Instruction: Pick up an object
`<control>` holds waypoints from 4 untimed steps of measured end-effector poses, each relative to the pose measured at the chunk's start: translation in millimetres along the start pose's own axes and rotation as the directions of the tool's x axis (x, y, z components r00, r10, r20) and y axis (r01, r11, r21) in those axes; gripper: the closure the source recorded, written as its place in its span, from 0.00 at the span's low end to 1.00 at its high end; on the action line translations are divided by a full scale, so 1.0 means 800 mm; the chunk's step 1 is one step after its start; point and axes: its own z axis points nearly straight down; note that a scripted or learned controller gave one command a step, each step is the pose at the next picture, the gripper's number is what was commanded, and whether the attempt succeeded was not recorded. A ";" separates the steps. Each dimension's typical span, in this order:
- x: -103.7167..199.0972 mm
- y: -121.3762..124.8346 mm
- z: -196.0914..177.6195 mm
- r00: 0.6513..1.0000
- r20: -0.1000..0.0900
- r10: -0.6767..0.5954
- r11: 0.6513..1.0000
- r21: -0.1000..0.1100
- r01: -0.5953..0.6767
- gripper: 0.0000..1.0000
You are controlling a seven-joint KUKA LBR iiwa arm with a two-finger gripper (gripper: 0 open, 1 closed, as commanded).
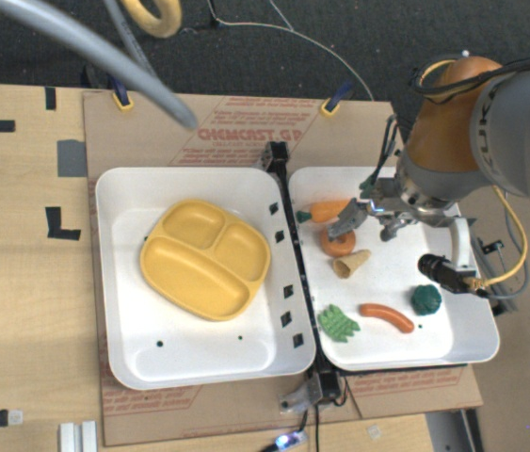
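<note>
green toy leaf [338,323] at right bin [462,347] front edge | toy sausage [386,316] beside it | gripper [370,222] spread, holding nothing, above orange round toy [338,243] | yellow divided plate [206,257] in left bin [119,252]

Showing yellow on the divided plate [206,257], orange on the carrot [325,212], green on the leafy toy [338,323].

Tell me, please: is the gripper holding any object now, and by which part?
It cannot be told. The gripper is low over the right bin, close to the carrot and the orange round piece, but nothing is seen between its fingers.
</note>
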 end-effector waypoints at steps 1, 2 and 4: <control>0.001 -0.004 0.057 1.000 0.000 0.000 1.000 0.000 0.000 0.00; 0.001 -0.004 0.121 1.000 0.002 0.000 1.000 -0.007 0.000 0.00; 0.004 -0.004 0.057 1.000 -0.001 0.000 1.000 -0.009 0.000 1.00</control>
